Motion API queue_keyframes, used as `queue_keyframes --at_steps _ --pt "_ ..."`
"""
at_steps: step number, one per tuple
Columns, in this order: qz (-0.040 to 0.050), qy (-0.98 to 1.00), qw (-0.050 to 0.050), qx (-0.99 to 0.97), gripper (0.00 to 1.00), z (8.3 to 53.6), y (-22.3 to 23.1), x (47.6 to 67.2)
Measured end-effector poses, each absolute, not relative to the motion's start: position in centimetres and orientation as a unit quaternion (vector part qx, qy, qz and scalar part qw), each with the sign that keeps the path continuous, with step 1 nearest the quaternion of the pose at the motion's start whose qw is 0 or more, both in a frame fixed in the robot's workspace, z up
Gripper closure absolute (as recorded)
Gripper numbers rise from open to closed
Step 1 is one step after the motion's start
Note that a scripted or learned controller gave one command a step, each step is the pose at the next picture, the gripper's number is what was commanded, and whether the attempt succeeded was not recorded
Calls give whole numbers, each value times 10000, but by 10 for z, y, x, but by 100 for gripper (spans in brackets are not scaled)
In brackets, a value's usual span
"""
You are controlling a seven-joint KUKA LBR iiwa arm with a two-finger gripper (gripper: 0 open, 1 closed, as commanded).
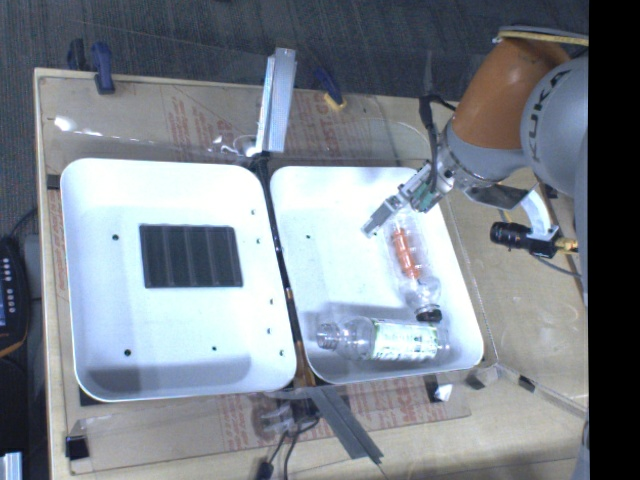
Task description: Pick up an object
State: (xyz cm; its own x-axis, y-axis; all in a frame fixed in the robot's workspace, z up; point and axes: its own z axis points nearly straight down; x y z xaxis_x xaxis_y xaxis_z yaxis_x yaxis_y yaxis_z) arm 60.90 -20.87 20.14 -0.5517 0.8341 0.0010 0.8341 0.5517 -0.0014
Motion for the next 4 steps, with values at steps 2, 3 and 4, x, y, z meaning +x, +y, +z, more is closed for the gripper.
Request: queue_keyframes --at_steps 2,3,4 --pt "2 -9078 5 -4194 0 198 -208 616" --pt "2 -9253 12 -3793 0 197 -208 616" --pt "3 -9310 18 -3649 0 201 -208 600"
